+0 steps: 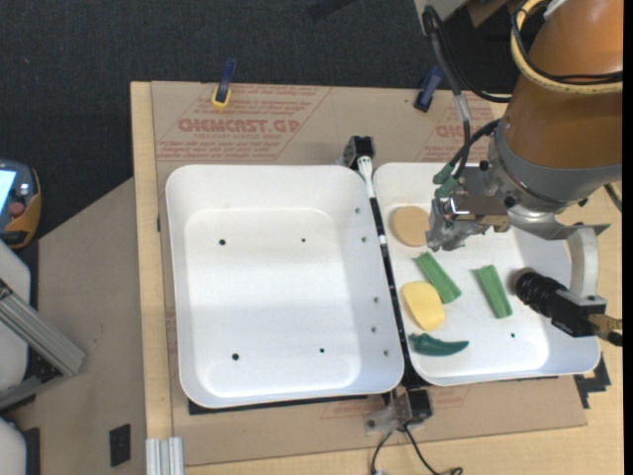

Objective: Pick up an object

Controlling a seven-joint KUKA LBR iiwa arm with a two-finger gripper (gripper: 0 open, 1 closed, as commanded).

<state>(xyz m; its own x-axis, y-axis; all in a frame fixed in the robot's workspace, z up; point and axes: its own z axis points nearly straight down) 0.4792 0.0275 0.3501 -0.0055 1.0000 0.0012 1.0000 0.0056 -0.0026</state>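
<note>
My gripper (441,239) hangs over the right bin (534,364), in its far half. Just left of it lies a tan round piece (406,226), touching or nearly touching the gripper's tip. A green stick (437,276) lies slanted directly below the gripper in the picture. A second green stick (493,291) lies to the right of the first. A yellow lump (424,306) sits near the bin's left wall, and a dark green pepper shape (437,344) lies by the front wall. Nothing shows between the gripper's tips.
The left bin (188,265) stands beside the right one, the two meeting at a black-edged seam (380,240). Both rest on a cardboard sheet (257,117) held by clamps at the back. The arm's orange band (574,57) looms over the right bin's far right.
</note>
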